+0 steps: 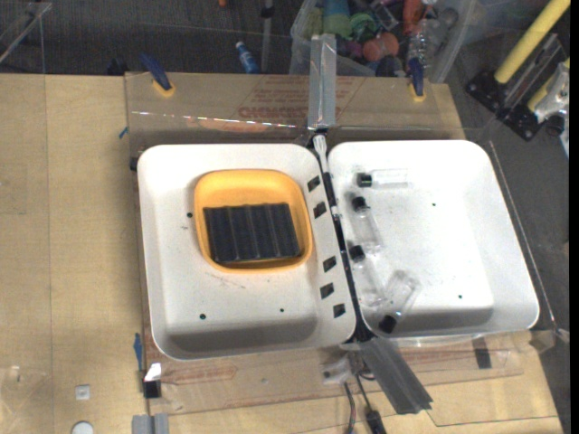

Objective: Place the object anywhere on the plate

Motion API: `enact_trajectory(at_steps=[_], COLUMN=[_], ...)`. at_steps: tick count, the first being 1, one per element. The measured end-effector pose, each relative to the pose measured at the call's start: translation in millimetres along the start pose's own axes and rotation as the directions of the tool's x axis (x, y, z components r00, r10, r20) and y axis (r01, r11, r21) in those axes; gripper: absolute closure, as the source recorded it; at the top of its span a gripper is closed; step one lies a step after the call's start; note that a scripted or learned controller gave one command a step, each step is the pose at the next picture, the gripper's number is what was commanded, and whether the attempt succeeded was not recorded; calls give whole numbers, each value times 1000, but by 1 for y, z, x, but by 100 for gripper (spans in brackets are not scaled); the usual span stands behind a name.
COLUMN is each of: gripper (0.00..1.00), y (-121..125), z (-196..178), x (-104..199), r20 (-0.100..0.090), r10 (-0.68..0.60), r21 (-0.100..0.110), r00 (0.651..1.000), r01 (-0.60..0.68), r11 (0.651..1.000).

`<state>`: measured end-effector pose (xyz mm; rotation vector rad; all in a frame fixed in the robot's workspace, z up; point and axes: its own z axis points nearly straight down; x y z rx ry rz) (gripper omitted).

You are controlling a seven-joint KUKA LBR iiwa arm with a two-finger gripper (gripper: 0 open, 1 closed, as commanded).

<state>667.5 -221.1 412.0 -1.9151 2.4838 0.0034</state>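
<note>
An orange-yellow plate [210, 191] sits in the left white bin [172, 306]. A black ribbed rectangular object [251, 232] lies flat on the plate, covering most of its middle. In the right white bin [470, 242] lie a few clear plastic pieces with black caps: one [380, 179] near the back left, others [395, 289] along the divider side.
A clear divider with black clips [327, 238] runs between the two bins. Behind the bench stands a container of colourful toys [380, 12]. A yellow bar [538, 25] lies at the back right. The wooden bench surface [63, 242] extends to the left.
</note>
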Motion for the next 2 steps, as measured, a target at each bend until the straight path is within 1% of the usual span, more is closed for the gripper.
enact_trajectory(at_steps=[1,2], gripper=[100,100], y=[0,1], z=[-24,-24], x=[0,-2], r20=[-1,0], r10=[-312,-375], r21=[4,0], r00=[950,927], r01=[312,375], r11=[950,927])
